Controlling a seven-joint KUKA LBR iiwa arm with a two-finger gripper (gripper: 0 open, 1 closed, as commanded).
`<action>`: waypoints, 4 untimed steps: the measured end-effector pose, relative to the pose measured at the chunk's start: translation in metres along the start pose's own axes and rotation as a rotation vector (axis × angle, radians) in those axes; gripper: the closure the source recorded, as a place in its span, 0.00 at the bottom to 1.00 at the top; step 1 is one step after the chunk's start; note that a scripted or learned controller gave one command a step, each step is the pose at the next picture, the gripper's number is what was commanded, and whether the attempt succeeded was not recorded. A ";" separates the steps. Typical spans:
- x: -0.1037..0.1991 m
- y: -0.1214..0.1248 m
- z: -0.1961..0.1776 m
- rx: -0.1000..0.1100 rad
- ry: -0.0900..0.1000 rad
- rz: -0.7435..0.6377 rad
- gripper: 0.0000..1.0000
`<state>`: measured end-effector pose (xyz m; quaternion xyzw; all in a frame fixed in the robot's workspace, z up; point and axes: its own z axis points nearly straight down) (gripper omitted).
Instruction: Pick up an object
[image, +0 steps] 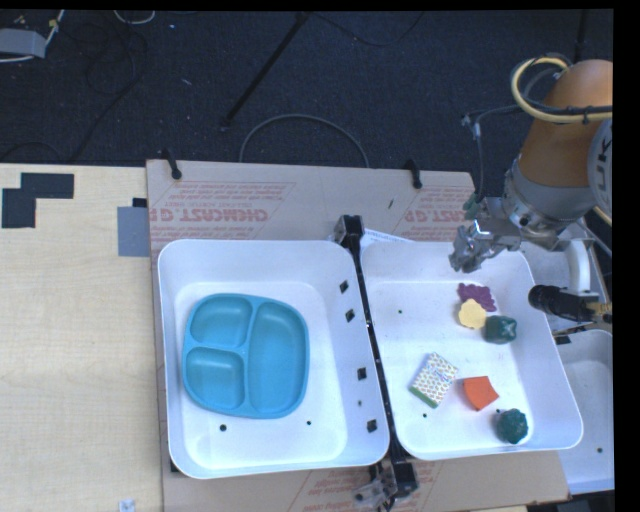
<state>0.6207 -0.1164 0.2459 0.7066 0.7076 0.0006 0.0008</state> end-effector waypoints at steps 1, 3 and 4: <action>0.047 -0.018 -0.006 0.006 0.002 -0.002 1.00; 0.162 -0.050 0.004 0.008 0.002 -0.003 1.00; 0.213 -0.067 0.019 0.009 0.001 -0.003 1.00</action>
